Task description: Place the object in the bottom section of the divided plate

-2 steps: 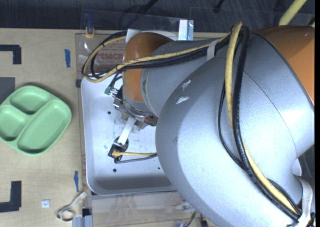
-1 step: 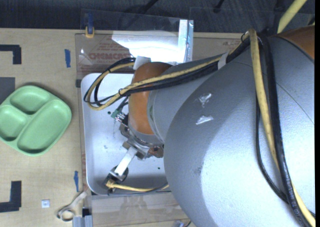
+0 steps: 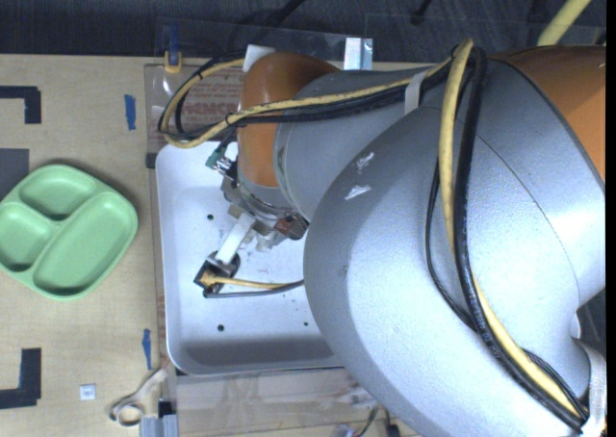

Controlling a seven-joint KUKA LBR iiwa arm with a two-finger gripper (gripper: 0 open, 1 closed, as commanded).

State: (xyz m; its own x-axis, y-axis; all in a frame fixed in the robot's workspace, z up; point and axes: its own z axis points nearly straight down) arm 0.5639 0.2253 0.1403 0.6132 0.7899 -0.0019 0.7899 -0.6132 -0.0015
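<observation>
1. Your green divided plate (image 3: pixel 65 231) sits on the wooden bench (image 3: pixel 77 137) at 9 o'clock in the camera view, well apart from the gripper and just outside the white bin's left wall.
2. The plate has three sections: two small ones toward its 11 o'clock side and one long one along its 4 o'clock side. It lies turned at a slant to the bench edge.
3. The white bin (image 3: pixel 188 315) lies just left of centre. You see its bare floor from 9 o'clock round to 6 o'clock of the gripper, with a few small dark specks on it.
4. The grey arm (image 3: pixel 433 233) reaches in from 3 o'clock and covers the bin's right part, so what lies beneath is hidden from you. That includes the object to be placed: you cannot tell where it is.
5. The gripper (image 3: pixel 262 225) hangs low over the bin floor, below the orange band (image 3: pixel 269 79). You cannot tell whether it is apart, together or clamped on anything.
6. A brownish card (image 3: pixel 207 98) with reddish print stands at the bin's 12 o'clock edge; the print is too blurred to read.
7. Blue tape strips (image 3: pixel 130 113) and black tape marks (image 3: pixel 24 103) sit on the bench around the plate.
</observation>
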